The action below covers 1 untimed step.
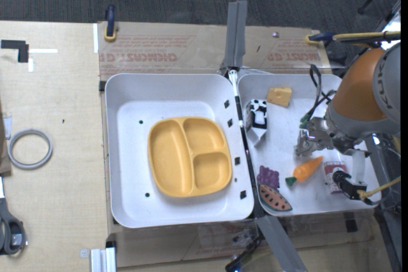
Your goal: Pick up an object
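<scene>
Gripper point(308, 144): hung low in right bin point(290, 200), just above carrot point(308, 169); opening could not be told.
Carrot: lay loose on bin floor, tilted, likely the target given closeness.
Other candidates: cheese wedge point(280, 96), grapes point(268, 176), watermelon slice point(276, 198), spread apart, reachable singly.
Left bin point(121, 156): carried yellow divided tray point(189, 155), plausibly a drop place.

grey arm point(366, 95) reaches in from the right, wrist angled downward.
</scene>
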Motion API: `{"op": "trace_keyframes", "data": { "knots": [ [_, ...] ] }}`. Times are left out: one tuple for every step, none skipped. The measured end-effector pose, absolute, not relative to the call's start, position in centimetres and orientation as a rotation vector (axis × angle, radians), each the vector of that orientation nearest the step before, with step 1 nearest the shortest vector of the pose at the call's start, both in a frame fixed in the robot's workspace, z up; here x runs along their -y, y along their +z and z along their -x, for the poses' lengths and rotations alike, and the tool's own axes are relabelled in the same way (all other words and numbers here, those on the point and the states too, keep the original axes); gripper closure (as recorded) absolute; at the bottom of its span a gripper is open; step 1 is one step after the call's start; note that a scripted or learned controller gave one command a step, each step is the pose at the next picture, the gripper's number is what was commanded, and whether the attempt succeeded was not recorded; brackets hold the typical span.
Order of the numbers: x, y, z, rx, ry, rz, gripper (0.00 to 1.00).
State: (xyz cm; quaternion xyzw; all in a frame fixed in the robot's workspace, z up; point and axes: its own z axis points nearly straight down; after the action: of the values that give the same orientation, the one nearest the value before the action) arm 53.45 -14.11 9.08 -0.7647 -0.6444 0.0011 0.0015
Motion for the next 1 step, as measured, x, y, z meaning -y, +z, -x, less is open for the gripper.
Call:
{"op": "trace_keyframes", "data": {
  "knots": [
    [17.07,9.08,-50.40,1.808,0.003,2.564,1.00]
  ]
}}
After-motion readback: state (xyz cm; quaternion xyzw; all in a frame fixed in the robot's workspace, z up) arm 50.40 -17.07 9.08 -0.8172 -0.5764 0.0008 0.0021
